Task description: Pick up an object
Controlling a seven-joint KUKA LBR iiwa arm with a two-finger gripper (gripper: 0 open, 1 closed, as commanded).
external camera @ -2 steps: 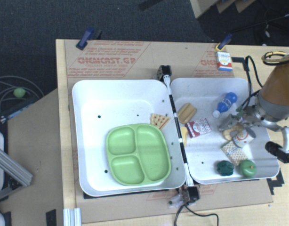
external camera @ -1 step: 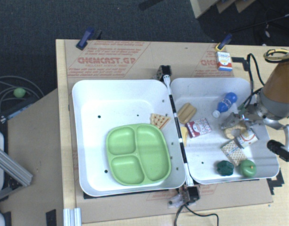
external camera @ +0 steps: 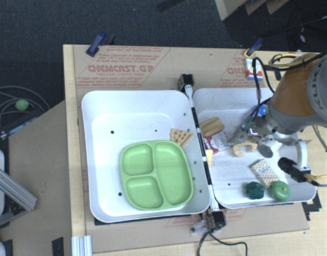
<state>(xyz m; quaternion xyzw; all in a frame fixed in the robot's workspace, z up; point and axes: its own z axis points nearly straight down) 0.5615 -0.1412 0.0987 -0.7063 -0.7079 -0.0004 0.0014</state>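
Two bins (external camera: 99,143): green tray (external camera: 155,174) left; toys crowd arm (external camera: 296,97) right.

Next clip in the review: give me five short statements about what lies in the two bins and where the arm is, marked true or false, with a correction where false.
1. The green divided plate lies in the left bin. True.
2. The waffle piece lies in the right bin. False: it lies in the left bin, near the divider, just beyond the plate.
3. The green apple and the dark green object lie side by side near the right bin's front edge. True.
4. The arm reaches over the left bin. False: it is over the right bin.
5. The green divided plate has five compartments. False: three show.
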